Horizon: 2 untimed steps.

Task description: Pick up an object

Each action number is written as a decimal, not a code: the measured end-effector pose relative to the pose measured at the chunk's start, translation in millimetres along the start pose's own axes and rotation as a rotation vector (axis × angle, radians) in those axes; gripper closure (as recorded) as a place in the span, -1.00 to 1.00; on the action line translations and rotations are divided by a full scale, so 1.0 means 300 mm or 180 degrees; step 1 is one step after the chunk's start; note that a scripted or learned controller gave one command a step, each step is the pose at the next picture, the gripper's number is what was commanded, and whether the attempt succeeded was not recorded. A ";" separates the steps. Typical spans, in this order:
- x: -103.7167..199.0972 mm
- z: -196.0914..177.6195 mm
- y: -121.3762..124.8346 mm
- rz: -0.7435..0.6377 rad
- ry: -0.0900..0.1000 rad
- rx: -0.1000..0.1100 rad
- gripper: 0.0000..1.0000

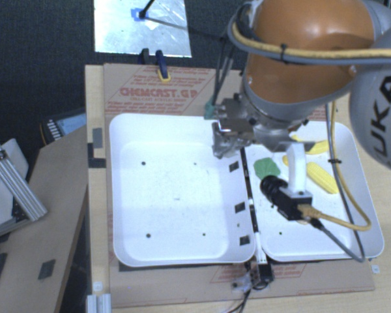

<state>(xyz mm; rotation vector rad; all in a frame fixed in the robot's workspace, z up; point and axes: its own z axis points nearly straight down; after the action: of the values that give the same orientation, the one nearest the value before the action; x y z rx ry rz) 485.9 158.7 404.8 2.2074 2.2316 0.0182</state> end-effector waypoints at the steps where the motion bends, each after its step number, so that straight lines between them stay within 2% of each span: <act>1: -0.398 -0.150 0.002 0.0069 -0.0026 0.0002 1.00; 2: -0.466 0.184 -0.006 0.0042 -0.0025 0.0052 1.00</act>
<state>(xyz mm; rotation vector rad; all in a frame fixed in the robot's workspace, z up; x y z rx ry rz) 486.3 19.2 348.7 2.2262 2.2213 -0.0086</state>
